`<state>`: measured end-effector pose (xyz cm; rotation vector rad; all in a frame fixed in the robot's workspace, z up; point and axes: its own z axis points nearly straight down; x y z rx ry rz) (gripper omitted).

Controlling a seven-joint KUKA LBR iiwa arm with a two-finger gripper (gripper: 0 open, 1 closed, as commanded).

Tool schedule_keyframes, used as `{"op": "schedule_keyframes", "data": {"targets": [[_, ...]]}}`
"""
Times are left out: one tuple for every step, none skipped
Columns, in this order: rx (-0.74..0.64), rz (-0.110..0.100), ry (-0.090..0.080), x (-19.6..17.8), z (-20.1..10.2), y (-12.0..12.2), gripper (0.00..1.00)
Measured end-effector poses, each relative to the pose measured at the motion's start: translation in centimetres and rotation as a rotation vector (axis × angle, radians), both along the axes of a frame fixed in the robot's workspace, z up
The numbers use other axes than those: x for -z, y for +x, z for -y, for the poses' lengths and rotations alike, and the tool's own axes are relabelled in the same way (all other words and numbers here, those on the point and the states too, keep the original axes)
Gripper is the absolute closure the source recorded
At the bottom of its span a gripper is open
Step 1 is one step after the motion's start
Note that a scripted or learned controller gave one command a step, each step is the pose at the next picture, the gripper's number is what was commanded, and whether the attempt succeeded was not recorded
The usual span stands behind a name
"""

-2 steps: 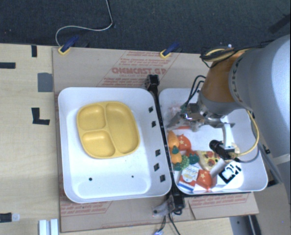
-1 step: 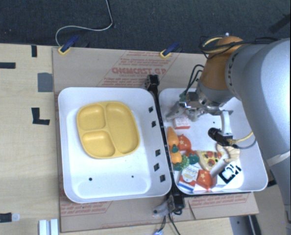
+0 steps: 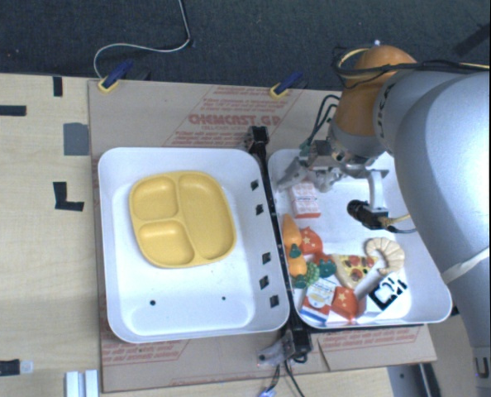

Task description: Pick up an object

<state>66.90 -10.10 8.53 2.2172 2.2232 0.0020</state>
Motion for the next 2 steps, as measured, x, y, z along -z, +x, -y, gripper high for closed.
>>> {"op": "schedule_keyframes", "data": {"targets": [[0.002, -0.003, -0.004, 0.00, -0.46, -0.10, 0.00], [0.001, -0.003, -0.002, -0.94, -0.65, -0.08, 1.00]]}}
